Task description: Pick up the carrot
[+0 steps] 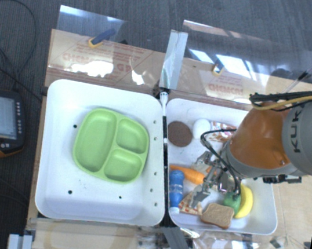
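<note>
Bread slice [217, 215] sits nearest the camera, at the right bin's [263, 226] front edge. Carrot [190, 175]: lying flat mid-bin, between the blue bottle [176, 187] and my gripper [212, 181], which hangs just beside its right end; whether I am open or closed I cannot tell. Banana [244, 202] rests to my right, brown disc [180, 133] behind. Green divided plate [111, 145]: left bin [51, 192], apart from the crowding I must work around.

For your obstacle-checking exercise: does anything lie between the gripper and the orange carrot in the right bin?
Nothing visible does. The gripper hangs just right of the orange carrot, with no object in the gap. The blue plastic bottle lies close along the carrot's lower left, and the yellow banana sits on the gripper's far side.
</note>
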Tool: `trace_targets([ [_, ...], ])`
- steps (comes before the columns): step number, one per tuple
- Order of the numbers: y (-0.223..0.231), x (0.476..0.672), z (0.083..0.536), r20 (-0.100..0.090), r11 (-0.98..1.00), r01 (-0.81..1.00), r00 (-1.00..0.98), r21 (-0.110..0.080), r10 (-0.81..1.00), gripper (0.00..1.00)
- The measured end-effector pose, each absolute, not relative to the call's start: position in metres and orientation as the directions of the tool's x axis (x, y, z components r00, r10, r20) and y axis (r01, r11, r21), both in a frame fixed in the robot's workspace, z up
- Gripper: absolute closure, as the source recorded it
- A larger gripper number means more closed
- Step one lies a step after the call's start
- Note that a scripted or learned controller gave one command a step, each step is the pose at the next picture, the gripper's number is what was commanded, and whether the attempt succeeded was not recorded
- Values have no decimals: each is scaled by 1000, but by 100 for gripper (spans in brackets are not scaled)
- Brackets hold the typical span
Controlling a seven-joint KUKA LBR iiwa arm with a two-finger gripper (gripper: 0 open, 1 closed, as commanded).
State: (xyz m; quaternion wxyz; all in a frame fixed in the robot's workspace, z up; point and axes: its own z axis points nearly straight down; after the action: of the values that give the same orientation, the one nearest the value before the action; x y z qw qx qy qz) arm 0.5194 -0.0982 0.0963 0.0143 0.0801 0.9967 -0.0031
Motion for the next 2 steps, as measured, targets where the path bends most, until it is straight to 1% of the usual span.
trace_targets([
  [1,-99,565,95,-11,997,-83,-997,-3,-83,0],
  [2,-98,552,97,-31,1000,12,-999,-6,12,0],
])
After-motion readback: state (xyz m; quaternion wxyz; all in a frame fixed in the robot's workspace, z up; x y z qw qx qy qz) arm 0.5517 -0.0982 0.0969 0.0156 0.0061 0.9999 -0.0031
